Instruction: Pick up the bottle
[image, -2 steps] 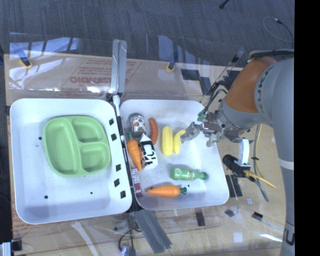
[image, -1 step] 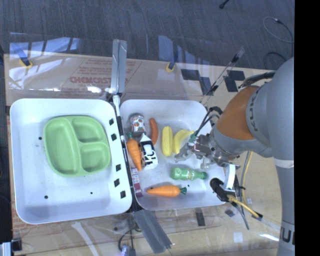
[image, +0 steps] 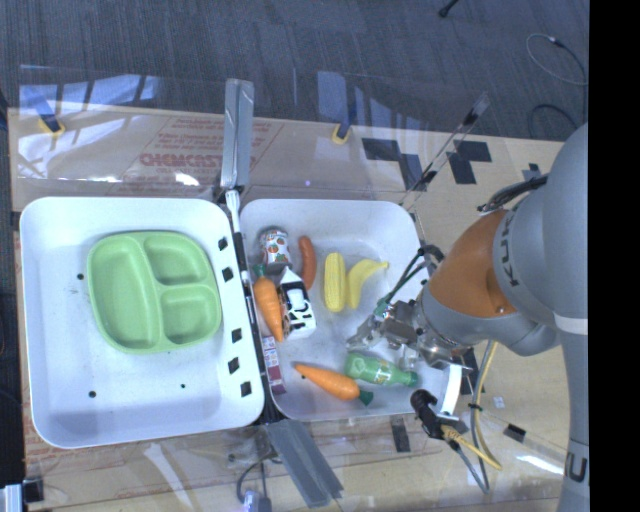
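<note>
The grey arm (image: 545, 250) is reaching in from the right, its orange band (image: 470, 275) sitting above the wrist, and is bending down toward the lower right part of the right bin (image: 390, 215). The end effector (image: 385, 335) is hovering low just above the green bottle (image: 380, 372), at the bottle's upper edge. Whether it is clenched or released cannot be told, since the wrist and cabling are crowding that spot. Nothing visible is showing the bottle between its tips.

The bottle is lying on its side near the front wall of the right bin, its cap end pointing right, with one carrot (image: 328, 381) touching or just beside its left end.

Counting the contents of the right bin: one green bottle; two carrots, the second carrot (image: 269, 308) lying along the left wall; one slimmer orange-red vegetable (image: 308, 262) farther back; two yellow pieces, a corn cob (image: 334, 281) and a banana (image: 364, 279), lying side by side in the middle; one small can (image: 274, 245) near the back left; and one black-and-white carton (image: 296, 303) just beside the second carrot.

The left bin (image: 50, 300) is holding one green divided plate (image: 153, 290) with three compartments. Both bins are sitting side by side on the surface (image: 130, 150).
</note>
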